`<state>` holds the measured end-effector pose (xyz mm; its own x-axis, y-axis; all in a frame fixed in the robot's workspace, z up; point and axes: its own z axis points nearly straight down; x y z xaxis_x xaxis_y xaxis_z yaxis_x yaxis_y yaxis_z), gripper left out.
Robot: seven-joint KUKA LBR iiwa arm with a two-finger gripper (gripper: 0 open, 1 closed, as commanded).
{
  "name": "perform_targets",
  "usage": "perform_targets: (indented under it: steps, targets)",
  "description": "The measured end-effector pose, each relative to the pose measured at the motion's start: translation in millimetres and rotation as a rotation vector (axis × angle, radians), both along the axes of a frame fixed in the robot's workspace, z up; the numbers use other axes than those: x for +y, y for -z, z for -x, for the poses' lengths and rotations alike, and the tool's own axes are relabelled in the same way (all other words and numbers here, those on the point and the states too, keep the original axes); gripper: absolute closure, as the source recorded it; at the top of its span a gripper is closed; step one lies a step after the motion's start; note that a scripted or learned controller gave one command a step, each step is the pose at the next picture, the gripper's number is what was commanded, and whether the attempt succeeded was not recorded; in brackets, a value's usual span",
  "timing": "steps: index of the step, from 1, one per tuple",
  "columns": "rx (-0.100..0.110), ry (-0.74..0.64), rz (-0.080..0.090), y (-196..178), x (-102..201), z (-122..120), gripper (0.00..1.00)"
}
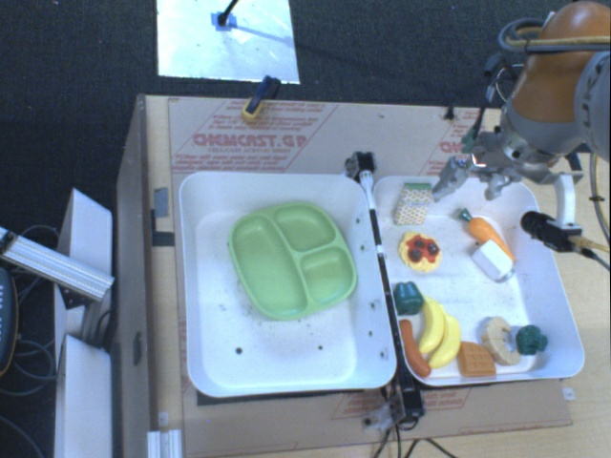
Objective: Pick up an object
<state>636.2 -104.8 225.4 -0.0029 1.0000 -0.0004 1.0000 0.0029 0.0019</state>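
The claw (470, 176) is hanging with fingers spread, gripping nothing, over the far edge of the right bin (554, 299). The carrot (484, 231) is lying just beside it; the claw should be descending straight, centred, avoiding the white block (495, 260).

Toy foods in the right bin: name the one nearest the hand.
The green-and-tan speckled block at the bin's top left corner lies closest to the hand. The carrot and pizza sit farther down.

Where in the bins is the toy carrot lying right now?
The carrot lies in the right bin, near its far right side, touching the white block just below the gripper.
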Motion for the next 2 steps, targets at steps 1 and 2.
perform_targets:
  steps: [1,2]
  targets:
    - [0.0,0.002,0.0,141,4,-1,0.0]
    - [-0.004,0.001,0.0,130,4,-2,1.0]
